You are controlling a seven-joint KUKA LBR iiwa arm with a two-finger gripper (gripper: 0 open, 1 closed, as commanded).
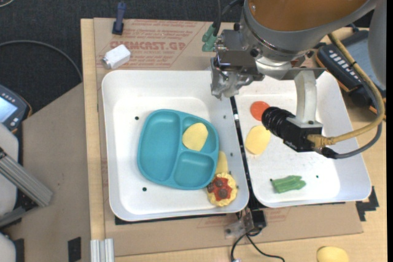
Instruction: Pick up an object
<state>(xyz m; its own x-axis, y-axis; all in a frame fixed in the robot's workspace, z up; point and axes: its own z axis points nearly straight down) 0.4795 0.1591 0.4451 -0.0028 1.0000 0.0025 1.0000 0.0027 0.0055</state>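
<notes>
My gripper (pixel 223 88) hangs over the wall between the two bins, near their back edge, with nothing visibly held. In the left bin (pixel 120 132) lies a blue divided plate (pixel 161 150) with a pale yellow piece (pixel 195 136) in its upper right compartment. A yellow and red pizza-like toy (pixel 221 188) rests by the plate's front right corner. The right bin (pixel 344 181) holds a red-orange piece (pixel 258 109), a yellow oval piece (pixel 257 140) and a green piece (pixel 287 183). All of them lie in front of the gripper and apart from it.
A black cylinder on a cable (pixel 288 129) and a white bracket (pixel 306 98) hang over the right bin beside the red and yellow pieces. On the cardboard behind the bins sit a small white block (pixel 116 56) and a blue clip (pixel 118 17). A black remote (pixel 341 64) lies at the right.
</notes>
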